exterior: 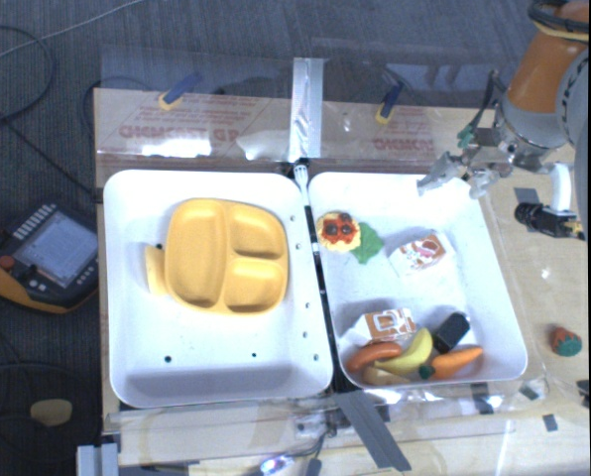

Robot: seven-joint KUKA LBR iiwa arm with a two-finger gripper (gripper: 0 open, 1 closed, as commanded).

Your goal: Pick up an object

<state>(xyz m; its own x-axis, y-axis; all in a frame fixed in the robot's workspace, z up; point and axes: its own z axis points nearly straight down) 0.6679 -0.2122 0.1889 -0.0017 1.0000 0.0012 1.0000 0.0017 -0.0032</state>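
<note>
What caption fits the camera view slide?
Gripper above right bin's far rim; yellow tray in left bin.

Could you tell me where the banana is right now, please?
The banana lies in the right bin, at its near edge, among the carrot, a hot dog and a black block.

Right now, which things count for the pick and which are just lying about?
Job:
gripper, over the right bin's far rim
right bin
banana
carrot
sausage
black block
two small packets
round toy on green leaf

Lying about:
left bin
yellow tray
pendant on the floor
small toy on the bench
</note>
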